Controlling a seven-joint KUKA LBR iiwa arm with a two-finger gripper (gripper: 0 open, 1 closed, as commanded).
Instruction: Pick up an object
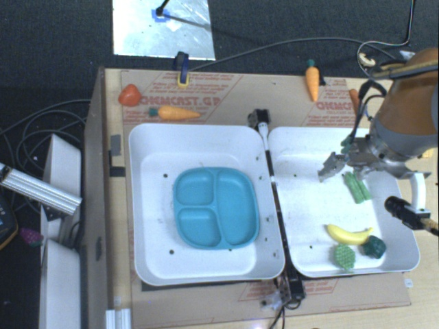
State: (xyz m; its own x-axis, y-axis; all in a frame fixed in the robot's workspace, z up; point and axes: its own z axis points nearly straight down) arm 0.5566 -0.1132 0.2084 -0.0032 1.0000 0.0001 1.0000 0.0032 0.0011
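Bench w/ two white bins: left bin (147,156) carried a blue divided plate (216,206); right bin (302,211) had the pickable stuff. Arm (408,108) reached in from the right, its gripper (341,164) hanging low over the upper part of the right bin, just left of a green oblong object (357,187) lying on the bin floor. Couldn't tell how far the tool was open, and nothing was visibly caught in it. Further toward the near edge lay a banana (348,234), w/ a green knobbly piece (344,256) and a dark teal piece (374,247) close beside it. Judgement: approach stage, grasp not yet made. Nearest target prob. the green oblong one; to do it well, centre the tool over its middle, straddle its short axis, go down vertically w/o nudging it, then close & lift straight up.
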